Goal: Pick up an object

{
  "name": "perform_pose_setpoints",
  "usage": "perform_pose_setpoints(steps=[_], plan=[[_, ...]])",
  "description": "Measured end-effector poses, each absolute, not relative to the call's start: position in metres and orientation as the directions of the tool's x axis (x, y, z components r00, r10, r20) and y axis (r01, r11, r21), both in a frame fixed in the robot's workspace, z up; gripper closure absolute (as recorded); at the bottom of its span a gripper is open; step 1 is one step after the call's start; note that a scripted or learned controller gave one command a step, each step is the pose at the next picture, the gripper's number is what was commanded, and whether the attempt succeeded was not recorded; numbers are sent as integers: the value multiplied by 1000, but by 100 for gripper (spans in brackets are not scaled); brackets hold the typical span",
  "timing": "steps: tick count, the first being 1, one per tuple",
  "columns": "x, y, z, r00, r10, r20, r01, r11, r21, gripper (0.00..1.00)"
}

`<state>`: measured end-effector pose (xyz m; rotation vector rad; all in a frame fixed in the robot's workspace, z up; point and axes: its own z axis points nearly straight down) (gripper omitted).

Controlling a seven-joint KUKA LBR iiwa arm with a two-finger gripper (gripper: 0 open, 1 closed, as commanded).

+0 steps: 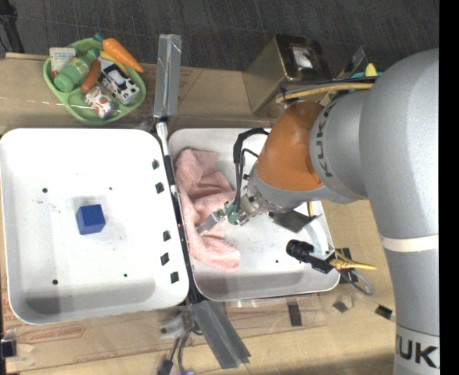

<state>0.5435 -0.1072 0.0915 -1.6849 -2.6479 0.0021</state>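
Showing a blue cube [91, 218] in the white left bin [26, 178], a pink cloth [206, 201] in the white right bin [252, 283].

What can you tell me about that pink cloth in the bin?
The pink cloth looks soft, like a small towel, pale pink and crumpled into folds rather than spread flat. It lies in the right white bin, along that bin's left wall, stretching from near the top edge down past the middle. The arm's gripper is down at its right edge, about halfway along; whether it has hold of the cloth is unclear. Part of the cloth's right side is hidden under the arm.
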Motion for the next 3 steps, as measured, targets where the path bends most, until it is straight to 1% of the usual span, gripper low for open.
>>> perform_pose_setpoints(steps=[1, 2, 3], plan=[[621, -106, 92, -219, 976, 1, 976, 219, -3, 0], [657, -146, 92, -203, 979, 1, 979, 203, -3, 0], [612, -119, 92, -348, 937, 2, 937, 348, -3, 0]])
